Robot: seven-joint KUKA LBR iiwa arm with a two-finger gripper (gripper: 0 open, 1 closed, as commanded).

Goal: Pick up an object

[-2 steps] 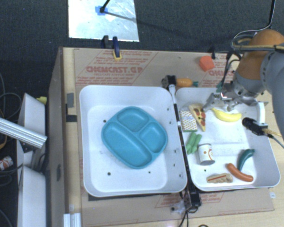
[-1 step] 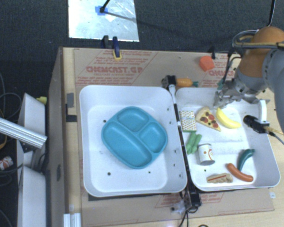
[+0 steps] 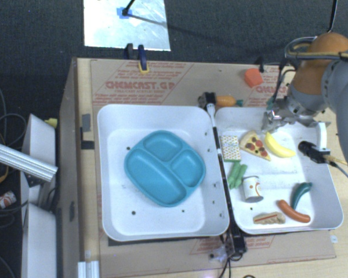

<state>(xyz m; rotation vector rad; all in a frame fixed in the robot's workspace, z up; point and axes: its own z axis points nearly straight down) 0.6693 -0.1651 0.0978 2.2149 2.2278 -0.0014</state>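
Observation:
My gripper (image 3: 273,122) hangs over the far side of the right bin (image 3: 330,213), just above the upper end of a yellow banana (image 3: 279,146). A pizza slice (image 3: 254,144) lies to the left of the banana, and a waffle-like square (image 3: 230,147) lies further left. Nearer the front are green pea pods (image 3: 236,174), a small white cup (image 3: 252,188), a teal pepper (image 3: 300,193), a red sausage (image 3: 293,211) and a hot dog (image 3: 269,218). I see nothing held in the gripper.
The left bin (image 3: 116,213) holds a blue divided plate (image 3: 164,167). A carrot (image 3: 226,101) and an orange block (image 3: 253,77) lie on the board behind the bins. The arm comes in from the right over the right bin's far corner.

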